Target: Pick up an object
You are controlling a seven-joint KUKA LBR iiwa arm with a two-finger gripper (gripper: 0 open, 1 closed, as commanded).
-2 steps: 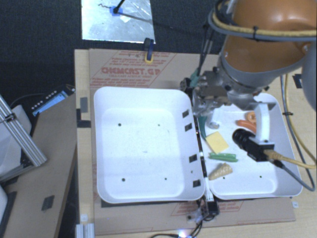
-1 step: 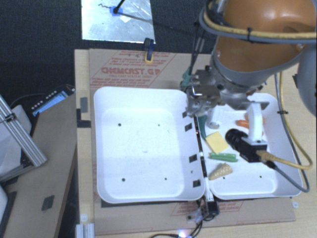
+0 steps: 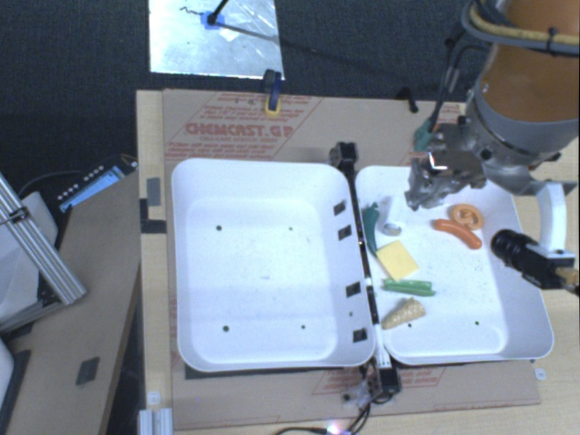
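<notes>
The cardboard sheet (image 3: 245, 120) under both bins carries red print reading "CHEMCAST GP" near its far edge, and the left bin (image 3: 263, 261) sits on it. In the right bin (image 3: 471, 333) lie a dark green piece (image 3: 370, 220) beside the divider, a grey piece (image 3: 387, 217), a yellow block (image 3: 397, 260), a green bean pod (image 3: 408, 286), a tan cone (image 3: 403, 313), and farther right an orange sausage (image 3: 458, 233) touching an orange ring (image 3: 467, 215). The gripper (image 3: 424, 196) hangs over that bin's far edge with nothing seen between its tips, though whether they are apart or together cannot be told.

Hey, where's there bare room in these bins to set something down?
The left bin offers bare floor wall to wall. In the right bin, the near right corner past the cone-shaped piece is free. It's crowded along the divider and under the gripper.
</notes>
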